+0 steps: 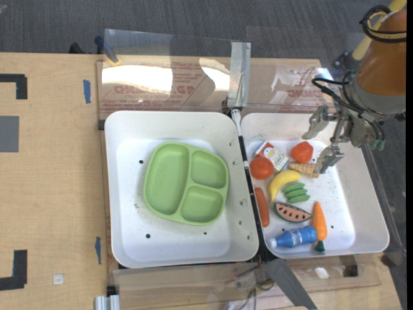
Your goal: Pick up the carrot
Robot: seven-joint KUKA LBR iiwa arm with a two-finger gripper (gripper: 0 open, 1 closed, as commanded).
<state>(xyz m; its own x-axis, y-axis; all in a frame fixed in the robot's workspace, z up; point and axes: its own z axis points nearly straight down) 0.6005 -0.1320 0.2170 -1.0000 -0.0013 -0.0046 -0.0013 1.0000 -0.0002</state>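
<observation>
Bench w/ two white bins side by side, brown board all around, grey floor beyond. Left bin [122, 192] carries just a green divided plate [186, 183]; right bin [361, 231] has the toy food bunched toward its left half. Carrot [319, 219] lies near the bin's 5 o'clock, orange, green tip down, just above a blue bottle [295, 239] and right of a watermelon slice [292, 212]. Gripper [329, 154] hangs at approx 12 o'clock of the right bin, near a tomato [302, 152] and a banana [284, 181] — can't tell if the claw is apart or together from here, nothing visibly in it. So, my read: pick not done, carrot untouched on the bin floor, approach + grasp + lift all left. Room-wise: open white floor at the carrot's 3 o'clock, bottle crowding at 6–7, bin's right wall not far off.
</observation>
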